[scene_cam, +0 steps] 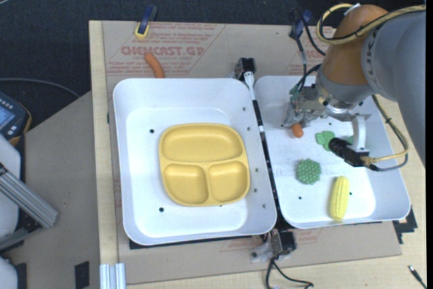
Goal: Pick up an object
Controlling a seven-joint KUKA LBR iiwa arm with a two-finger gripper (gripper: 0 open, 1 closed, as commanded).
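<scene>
While the tool (300, 120) hangs low over the right bin (385, 208), its grip state cannot be told. A small orange piece (298, 131) lies just beneath; the reach seems underway. Next, it must close squarely on that piece, clear of the green ball (308, 171) and corn (339, 197) nearer.

On your table (108, 145) two bins sit side by side. The left bin (135, 105) holds a divided tray (203, 164) at its middle. In the right bin (379, 203), a corn cob (339, 197) lies near the front edge, a round ball (308, 171) just left of it, and a small carrot piece (297, 131) behind them, beside the tool (301, 112).
</scene>
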